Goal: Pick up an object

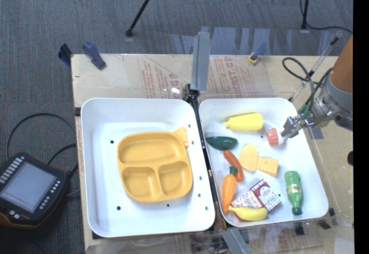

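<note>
Two shallow white bins are shown side by side on the bench. The left bin [98, 131] holds a yellow divided tray [154, 165]; the right bin [308, 160] holds a scatter of toy foods. The gripper [290, 127] is seen at the far right part of the right bin, just beside a small red-and-pink piece [273, 137], which is judged the likeliest object of the pick. Whether the fingers are apart or together cannot be told, and no object is seen between them.

The red-and-pink piece lies to the right of a yellow squash-like toy [245, 122] and on the far side of a cheese wedge [267, 165]. It is judged to be light, stiff moulded plastic, smooth and somewhat slippery, not fragile. Being small and rounded, it is best taken across its narrow middle, with the fingers closed squarely so that it is not squeezed out sideways.

Other candidates are shown nearer and to the left: a dark green vegetable [222, 142], a carrot [229, 190], a banana [249, 212], a printed carton [263, 194] and a green bottle [293, 190]. The bottle lies well apart from its neighbours and offers a firm hold across its body; the carrot, banana and carton lie touching or nearly so, and are judged harder to isolate.
</note>
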{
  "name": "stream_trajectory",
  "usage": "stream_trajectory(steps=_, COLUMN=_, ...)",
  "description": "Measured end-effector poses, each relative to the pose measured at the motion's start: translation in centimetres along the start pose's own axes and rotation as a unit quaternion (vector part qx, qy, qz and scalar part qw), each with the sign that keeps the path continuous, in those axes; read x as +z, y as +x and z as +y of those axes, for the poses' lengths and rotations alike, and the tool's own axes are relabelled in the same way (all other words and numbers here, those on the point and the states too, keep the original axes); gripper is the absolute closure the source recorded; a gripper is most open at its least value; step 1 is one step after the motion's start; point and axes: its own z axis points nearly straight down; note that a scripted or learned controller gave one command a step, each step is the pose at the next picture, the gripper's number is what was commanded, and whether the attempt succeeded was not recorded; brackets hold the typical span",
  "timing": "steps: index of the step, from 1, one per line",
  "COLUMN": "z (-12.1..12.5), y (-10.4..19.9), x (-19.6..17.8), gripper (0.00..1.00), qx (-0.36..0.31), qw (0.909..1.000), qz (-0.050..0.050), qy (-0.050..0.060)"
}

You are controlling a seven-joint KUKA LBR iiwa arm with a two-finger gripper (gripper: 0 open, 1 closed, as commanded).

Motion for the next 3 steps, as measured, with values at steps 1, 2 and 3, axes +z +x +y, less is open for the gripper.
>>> stream_trajectory(steps=1, z=3.3, y=5.5, x=-0.7, gripper=1.0, qx=0.096, qw=0.9953, qz=0.002, qy=0.006)
stream_trajectory(steps=2, z=5.7, y=11.9, x=-10.6, gripper=1.0, qx=0.199, qw=0.98, qz=0.001, qy=0.004)
stream_trajectory(steps=3, z=9.7, y=8.3, x=-15.5, gripper=1.0, qx=0.278, qw=0.9606, qz=0.0, qy=0.007)
